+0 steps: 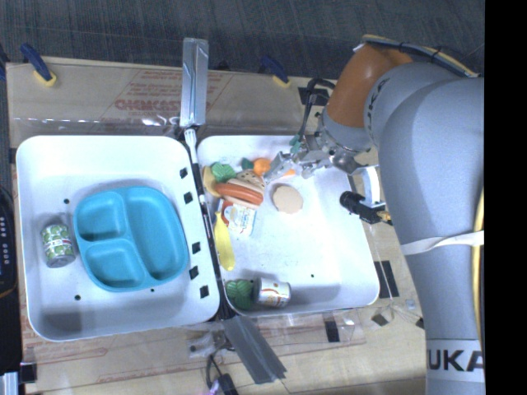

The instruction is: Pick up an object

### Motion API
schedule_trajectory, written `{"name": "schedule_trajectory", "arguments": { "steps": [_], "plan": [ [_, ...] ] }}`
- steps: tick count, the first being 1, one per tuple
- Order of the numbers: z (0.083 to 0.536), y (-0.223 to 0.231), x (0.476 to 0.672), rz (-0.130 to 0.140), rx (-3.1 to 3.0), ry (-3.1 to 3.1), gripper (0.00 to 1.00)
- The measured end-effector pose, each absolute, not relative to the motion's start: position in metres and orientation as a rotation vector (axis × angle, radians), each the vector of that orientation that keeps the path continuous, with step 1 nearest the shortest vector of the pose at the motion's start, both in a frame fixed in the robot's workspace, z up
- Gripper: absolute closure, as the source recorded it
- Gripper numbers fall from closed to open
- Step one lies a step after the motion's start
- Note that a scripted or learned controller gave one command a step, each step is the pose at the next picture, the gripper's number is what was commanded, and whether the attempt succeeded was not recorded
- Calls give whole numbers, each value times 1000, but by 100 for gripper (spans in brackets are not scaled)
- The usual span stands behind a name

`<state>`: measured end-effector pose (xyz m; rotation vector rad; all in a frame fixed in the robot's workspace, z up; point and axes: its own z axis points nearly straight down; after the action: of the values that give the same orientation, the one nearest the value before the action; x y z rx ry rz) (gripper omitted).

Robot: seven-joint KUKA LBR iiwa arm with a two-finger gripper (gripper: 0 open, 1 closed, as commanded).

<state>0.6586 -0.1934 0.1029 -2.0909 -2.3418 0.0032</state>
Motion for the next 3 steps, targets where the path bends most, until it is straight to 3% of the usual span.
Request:
{"name": "schedule_trajectory", "arguments": {
  "steps": [1, 3],
  "plan": [
    [94, -122, 658, -2, -2241, -2200, 0],
    [97, -157, 595, -8, -2188, -2261, 0]
  ]
}}
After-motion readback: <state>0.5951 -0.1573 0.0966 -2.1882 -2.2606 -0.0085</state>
